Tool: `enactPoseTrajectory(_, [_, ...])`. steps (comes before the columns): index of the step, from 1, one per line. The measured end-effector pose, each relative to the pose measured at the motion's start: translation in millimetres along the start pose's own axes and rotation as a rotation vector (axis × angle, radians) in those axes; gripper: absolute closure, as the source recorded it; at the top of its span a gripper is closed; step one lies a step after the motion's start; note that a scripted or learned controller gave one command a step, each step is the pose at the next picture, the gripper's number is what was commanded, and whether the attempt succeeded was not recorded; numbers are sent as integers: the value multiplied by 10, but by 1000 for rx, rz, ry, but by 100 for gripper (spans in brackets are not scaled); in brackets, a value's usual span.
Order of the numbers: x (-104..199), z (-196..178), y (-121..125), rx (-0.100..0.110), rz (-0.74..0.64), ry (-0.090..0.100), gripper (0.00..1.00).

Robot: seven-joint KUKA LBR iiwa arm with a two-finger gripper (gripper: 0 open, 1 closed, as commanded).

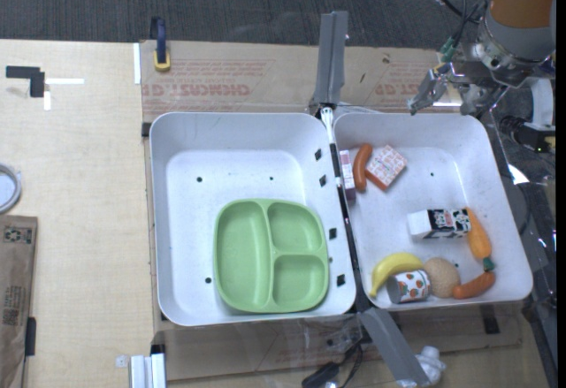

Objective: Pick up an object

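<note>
- Nearest my camera, along the near wall of the right bin, I count a cluster: a banana, a small printed can just in front of it, a tan roundish lump and a carrot lying at a slant.
- Farther in sit a black-and-white carton, an orange carrot-like piece touching its right end, a checked red-and-white box and a sausage beside the divider.
- My left bin bears a green divided plate (not a likely pick, I judge).
- My gripper hangs past the far rim of the right bin, up at the top right; I cannot tell how its claw stands from this angle.
- Everything pickable lies nearer the camera than the claw. Closest to it is the checked box, slightly leftward; the sausage runs its long axis roughly far-to-near.
- Nothing is between the claw's tips, so the pick is not yet begun.
</note>
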State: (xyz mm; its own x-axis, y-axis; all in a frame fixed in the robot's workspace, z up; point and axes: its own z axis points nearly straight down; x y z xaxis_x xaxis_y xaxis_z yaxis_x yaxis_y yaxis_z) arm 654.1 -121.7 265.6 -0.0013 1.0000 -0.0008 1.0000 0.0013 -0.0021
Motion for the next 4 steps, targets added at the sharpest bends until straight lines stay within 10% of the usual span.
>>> enactPoseTrajectory(1, [245, 1034, -1104, 2, -156, 1, 0])
enactPoseTrajectory(2, [64, 329, -754, -2, -277, 0, 0])
enactPoseTrajectory(3, [601, 700, -961, -1, -624, 1, 0])
enactPoseTrajectory(4, [525, 746, -813, -3, -669, -1, 0])
